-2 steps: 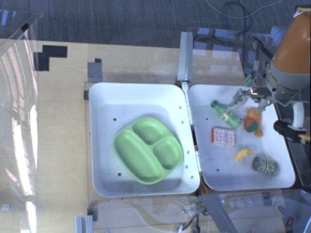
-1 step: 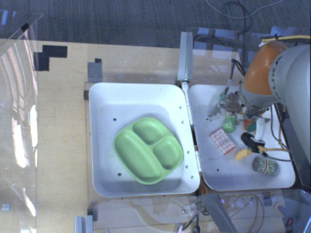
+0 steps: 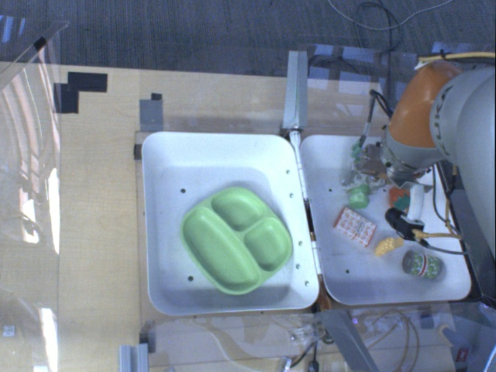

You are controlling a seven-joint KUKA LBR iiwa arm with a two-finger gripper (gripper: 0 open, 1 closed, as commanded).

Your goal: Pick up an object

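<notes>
Over the right bin (image 3: 446,289), near its far edge, the gripper (image 3: 370,167) hung low above a small green object (image 3: 358,198); I could not tell if it held anything. It looked like the reaching step, and next it needed a firm grab and a lift. A green plate (image 3: 236,239) lay in the left bin (image 3: 167,285) on the pale wood bench (image 3: 93,231), with dark carpet (image 3: 194,22) behind.

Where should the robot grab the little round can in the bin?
The can seems to lie on its side near the right bin's front corner. Probably best to come straight down and pinch across its round body, in the middle. The bin wall is close on the far side, so fingers likely fit better along the open sides, toward the yellow piece.
</notes>
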